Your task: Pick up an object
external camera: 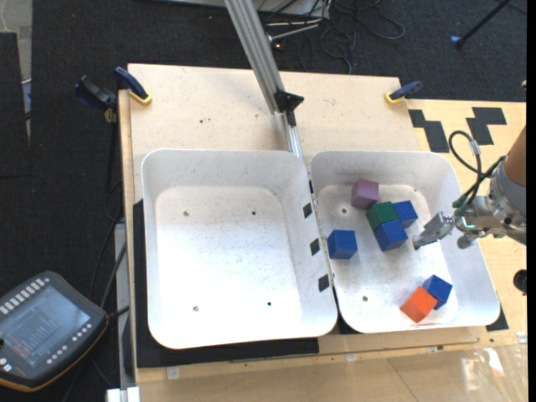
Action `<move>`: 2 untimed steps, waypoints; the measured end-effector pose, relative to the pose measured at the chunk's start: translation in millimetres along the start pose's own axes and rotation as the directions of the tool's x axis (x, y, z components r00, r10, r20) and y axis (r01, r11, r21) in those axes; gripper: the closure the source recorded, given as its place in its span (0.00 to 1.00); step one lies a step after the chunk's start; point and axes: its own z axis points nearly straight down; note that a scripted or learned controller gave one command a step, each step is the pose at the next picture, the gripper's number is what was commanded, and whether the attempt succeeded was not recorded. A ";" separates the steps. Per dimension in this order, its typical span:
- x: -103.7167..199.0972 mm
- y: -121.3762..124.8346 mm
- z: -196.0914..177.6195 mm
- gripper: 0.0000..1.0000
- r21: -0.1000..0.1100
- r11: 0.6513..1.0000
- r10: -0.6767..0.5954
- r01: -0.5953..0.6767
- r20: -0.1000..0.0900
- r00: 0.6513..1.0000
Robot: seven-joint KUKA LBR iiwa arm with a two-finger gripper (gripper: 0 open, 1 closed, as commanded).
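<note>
The right bin holds several small blocks. A purple block lies near its back, with a green block and two blue blocks clustered just in front of it. Another blue block sits alone toward the bin's left wall. An orange block touches a blue block near the front right corner. My gripper hangs over the bin's right side, just right of the blue and green cluster, with nothing seen between its fingers.
The left bin stands beside the right one. A slanted metal pole rises from the back between the bins. Clamps sit at the bench's back corners. A teach pendant lies at the lower left.
</note>
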 end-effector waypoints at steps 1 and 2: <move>0.1 1.0 -2.2 0.00 -0.005 1.000 0.000 0.000 0.001 1.000; -4.8 1.1 42.2 0.00 0.000 1.000 0.002 -0.002 0.000 1.000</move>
